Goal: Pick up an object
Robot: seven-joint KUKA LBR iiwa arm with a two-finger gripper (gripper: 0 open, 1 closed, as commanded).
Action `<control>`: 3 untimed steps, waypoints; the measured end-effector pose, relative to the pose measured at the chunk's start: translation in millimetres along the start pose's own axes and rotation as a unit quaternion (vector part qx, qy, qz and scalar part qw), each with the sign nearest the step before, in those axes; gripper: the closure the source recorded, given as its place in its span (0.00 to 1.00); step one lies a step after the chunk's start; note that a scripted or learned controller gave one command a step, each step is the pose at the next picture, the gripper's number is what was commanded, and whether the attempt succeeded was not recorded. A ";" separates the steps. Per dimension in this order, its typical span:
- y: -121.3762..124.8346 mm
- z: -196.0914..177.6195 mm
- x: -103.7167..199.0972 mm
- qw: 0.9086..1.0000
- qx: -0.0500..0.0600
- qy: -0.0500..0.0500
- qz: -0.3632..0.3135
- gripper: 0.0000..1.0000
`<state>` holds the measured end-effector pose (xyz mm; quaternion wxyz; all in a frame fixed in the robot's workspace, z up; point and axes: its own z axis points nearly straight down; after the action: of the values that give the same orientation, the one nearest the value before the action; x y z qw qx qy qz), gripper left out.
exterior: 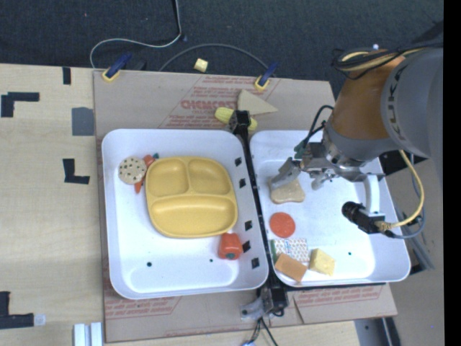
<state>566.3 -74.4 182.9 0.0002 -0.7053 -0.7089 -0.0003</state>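
Camera view, from the near edge outward: in the right bin (389, 269), an orange block (290, 267) and a yellow cheese wedge (321, 262) lie by the front wall, with a small patterned packet (291, 248) touching the block; its print is too small to read. Beyond them lies a red disc (283, 225), then a tan, bread-like piece (287, 192). The gripper (301, 170) hangs right at this piece's far edge; whether its fingers are spread or pressed together I cannot tell, nor whether they touch the piece. In the left bin (115, 265) a yellow divided plate (191, 195) sits mid-bin, with a red cup-like toy (230, 245) at its near corner and a cookie (132, 169) at its far left. Red lettering on the cardboard (173, 99) behind the bins reads upside down and is blurred.
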 end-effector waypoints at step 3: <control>36.9 84.0 -20.4 1.000 -0.005 -0.002 0.002 0.00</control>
<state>603.2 -94.6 98.9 -0.0045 -0.7065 -0.7077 -0.0026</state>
